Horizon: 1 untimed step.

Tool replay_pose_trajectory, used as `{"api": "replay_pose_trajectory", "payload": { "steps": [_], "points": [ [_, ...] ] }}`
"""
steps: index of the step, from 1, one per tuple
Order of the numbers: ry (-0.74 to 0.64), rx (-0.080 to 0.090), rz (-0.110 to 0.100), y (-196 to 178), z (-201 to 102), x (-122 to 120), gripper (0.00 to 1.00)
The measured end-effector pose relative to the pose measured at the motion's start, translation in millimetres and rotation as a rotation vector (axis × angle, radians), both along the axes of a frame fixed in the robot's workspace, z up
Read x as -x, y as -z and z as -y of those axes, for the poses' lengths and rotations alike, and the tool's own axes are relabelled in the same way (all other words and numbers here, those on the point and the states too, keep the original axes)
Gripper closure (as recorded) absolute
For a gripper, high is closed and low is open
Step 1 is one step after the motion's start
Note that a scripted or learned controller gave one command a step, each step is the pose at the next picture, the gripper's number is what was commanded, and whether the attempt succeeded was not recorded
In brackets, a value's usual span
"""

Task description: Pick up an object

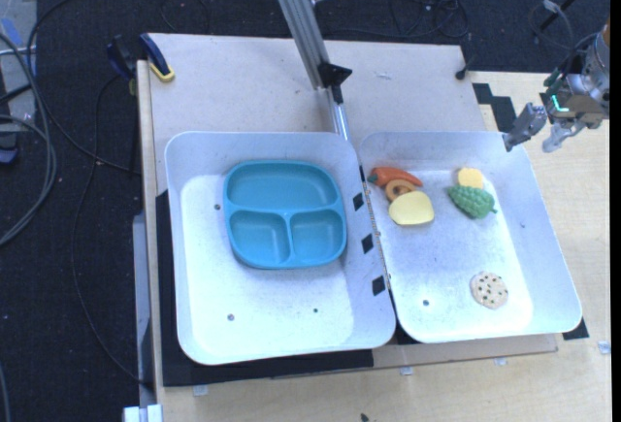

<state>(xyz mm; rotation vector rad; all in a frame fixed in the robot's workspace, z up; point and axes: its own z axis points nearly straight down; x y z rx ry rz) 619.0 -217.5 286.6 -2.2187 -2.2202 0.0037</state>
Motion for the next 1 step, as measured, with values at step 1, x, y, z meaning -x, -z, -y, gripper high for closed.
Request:
{"api": "replay_pose_trajectory", "payload": {
  "steps": [1],
  "points": [
    [-0.001,0.001,0.005,-2.4,-0.1,-1.0,0.0]
  ]
}}
